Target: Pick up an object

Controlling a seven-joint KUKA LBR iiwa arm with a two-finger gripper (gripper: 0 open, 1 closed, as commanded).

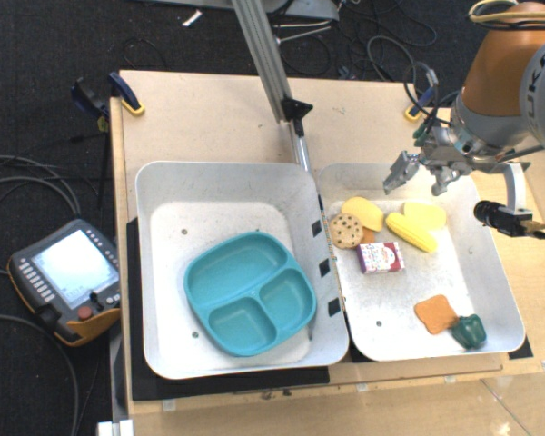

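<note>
A: Candidate object: yellow banana-like piece (pixel 411 231) in the right bin (pixel 504 284), upper part, lying flat just below the tool (pixel 420 176). Touching a second yellow block (pixel 425 213); near a yellow lump (pixel 362 213) and a cookie (pixel 346 231).

B: Handling?

A: Judged a light, rigid plastic toy with a smooth, somewhat slippery skin. Best taken across its narrow middle, square to its long axis; neighbours crowd its upper end.

B: Tool state?

A: Fingers spread apart, nothing between them, hovering over the bin's back edge.

B: Other contents?

A: Small pink-and-white packet (pixel 380 258) at centre; orange piece (pixel 435 313) and green piece (pixel 469 331) at the front. Left bin (pixel 163 198) holds a teal divided tray (pixel 250 293). Both sit on the bench (pixel 200 116).
</note>
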